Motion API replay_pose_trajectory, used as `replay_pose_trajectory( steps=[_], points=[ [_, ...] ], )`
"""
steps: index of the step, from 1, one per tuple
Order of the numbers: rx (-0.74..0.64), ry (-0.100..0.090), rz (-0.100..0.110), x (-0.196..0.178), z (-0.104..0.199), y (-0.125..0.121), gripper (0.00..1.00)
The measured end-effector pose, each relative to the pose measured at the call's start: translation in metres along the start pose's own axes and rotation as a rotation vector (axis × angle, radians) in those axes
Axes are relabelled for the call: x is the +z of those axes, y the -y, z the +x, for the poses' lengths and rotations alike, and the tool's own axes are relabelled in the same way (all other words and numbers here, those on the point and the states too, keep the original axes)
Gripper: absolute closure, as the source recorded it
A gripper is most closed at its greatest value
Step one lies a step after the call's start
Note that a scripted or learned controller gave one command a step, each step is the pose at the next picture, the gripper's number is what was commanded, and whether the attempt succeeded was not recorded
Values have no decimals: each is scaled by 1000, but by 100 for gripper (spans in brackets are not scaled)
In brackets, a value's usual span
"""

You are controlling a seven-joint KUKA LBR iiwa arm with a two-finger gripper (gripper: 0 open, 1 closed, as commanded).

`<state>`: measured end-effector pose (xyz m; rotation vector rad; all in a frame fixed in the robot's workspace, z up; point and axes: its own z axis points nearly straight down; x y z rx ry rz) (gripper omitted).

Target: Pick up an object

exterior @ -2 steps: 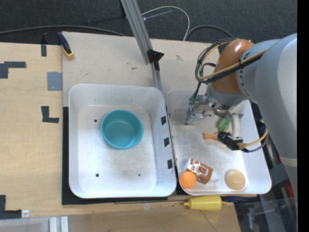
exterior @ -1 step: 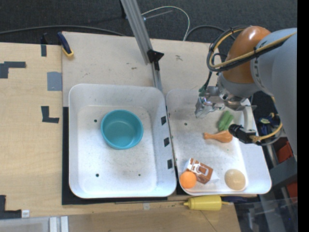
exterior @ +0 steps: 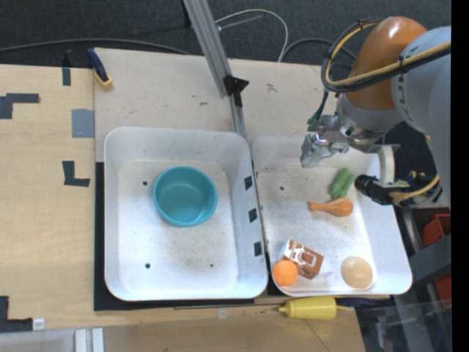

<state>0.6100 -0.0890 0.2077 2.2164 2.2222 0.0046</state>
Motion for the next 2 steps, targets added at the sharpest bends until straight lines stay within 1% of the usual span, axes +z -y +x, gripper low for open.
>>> replay_pose_trajectory(
  steps=[1, 2],
  points=[
    [1, 1, 0, -53, 0, -1, 100],
    [-3, -1, 6, -56, 46, 16, 100]
  ],
)
